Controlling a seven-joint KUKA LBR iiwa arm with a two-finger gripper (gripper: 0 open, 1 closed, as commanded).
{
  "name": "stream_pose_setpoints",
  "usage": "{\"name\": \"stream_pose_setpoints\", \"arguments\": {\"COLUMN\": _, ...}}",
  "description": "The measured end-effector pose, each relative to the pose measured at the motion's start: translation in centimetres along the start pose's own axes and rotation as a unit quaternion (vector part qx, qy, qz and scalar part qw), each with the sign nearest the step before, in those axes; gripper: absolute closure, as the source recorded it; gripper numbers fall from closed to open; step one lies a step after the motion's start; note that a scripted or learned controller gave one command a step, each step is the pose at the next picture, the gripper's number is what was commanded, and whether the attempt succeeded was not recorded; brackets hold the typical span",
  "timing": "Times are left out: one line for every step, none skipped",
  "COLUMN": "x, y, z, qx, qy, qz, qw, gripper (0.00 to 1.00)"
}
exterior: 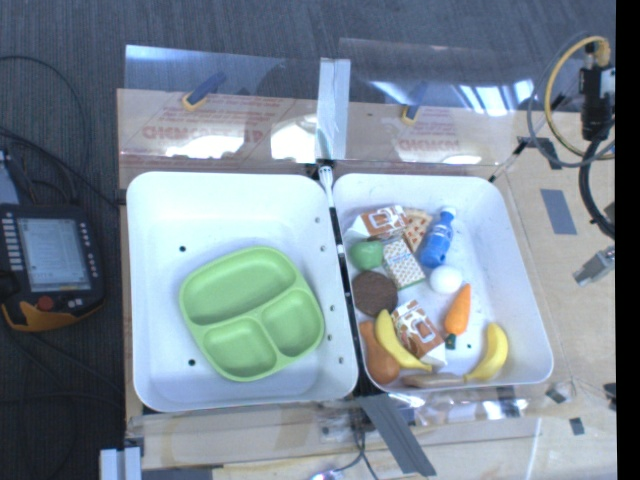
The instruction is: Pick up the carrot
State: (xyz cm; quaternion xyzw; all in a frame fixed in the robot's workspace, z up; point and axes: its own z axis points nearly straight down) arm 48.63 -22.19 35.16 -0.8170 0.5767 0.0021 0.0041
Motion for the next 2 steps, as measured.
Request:
{"name": "stream_pose_setpoints", "arguments": {"x": -1.16, "y": -0.33, "z": -2.30, "qx": -0.002, "qy": 0.002, "qz": -0.237, "qw": 0.9715, "gripper": 1.00}}
{"name": "stream_pose_setpoints", "arguments": {"x": -1.33, "y": -0.58, "z": -3.09, "qx": 0.000, "qy": 0.000, "qz": -0.238, "qw": 0.9714, "gripper": 1.00}}
